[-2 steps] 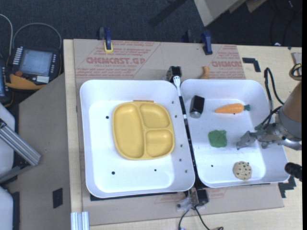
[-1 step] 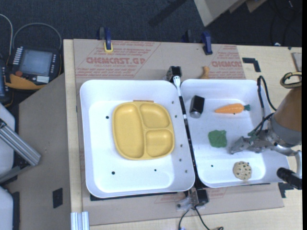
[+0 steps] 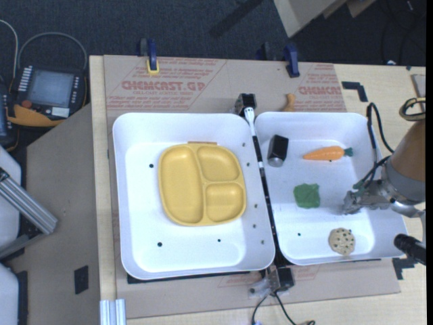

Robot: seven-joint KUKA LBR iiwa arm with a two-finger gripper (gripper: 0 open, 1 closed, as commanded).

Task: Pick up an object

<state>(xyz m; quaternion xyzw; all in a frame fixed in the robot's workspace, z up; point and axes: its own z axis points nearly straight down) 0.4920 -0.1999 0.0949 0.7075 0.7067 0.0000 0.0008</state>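
The right bin holds an orange carrot near its far side, a small black and grey block at its far left, a green leafy piece in the middle, and a round speckled cookie near the front. My gripper hangs low at the right side of this bin, right of the green piece and above the cookie in the view. Nothing is visible between its fingers. The arm's orange band sits at the right edge.
The left bin carries a yellow divided plate with three compartments. Both bins rest on a cardboard sheet held by blue clamps. A black cable runs along the right bin's far right rim.
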